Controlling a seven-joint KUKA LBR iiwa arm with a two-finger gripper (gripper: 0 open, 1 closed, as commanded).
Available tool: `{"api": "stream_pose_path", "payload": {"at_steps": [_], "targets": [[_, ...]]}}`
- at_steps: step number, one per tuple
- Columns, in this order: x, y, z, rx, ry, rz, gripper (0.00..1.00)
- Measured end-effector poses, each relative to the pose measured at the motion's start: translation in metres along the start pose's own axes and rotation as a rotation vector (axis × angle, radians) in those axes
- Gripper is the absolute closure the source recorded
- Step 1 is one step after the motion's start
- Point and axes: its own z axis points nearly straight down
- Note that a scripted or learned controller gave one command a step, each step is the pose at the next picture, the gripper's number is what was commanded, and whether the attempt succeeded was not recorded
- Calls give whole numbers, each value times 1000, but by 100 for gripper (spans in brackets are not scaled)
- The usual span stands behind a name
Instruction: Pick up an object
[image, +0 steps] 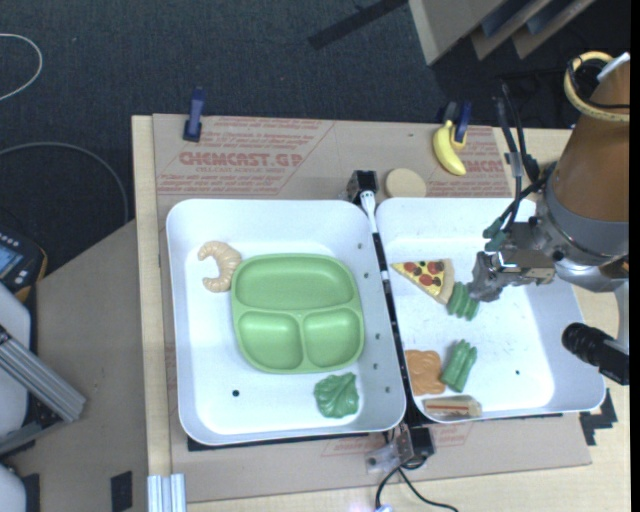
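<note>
Down front in the right bin (560, 330) there's a toy hotdog (452, 406), while the gripper (480, 290) sits on a small green pickle-looking piece (463, 302), can't tell its opening, probably light, stiff plastic, best pinched across the middle.

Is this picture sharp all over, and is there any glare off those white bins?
Camera view: the green divided plate and pizza slice look fairly sharp; the end effector is softer, slightly blurred; the white bins are bright and evenly lit, with soft shadows and no harsh glare.
</note>
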Motion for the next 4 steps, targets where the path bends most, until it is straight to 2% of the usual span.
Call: {"api": "stream_pose_path", "payload": {"at_steps": [1,2,3,4], "targets": [[43,1,-95,-30,0,-7,100],[145,-2,-190,-32,5,-14,100],[60,-1,-74,-5,-4,9,100],[127,0,-121,-24,2,-9,100]]}}
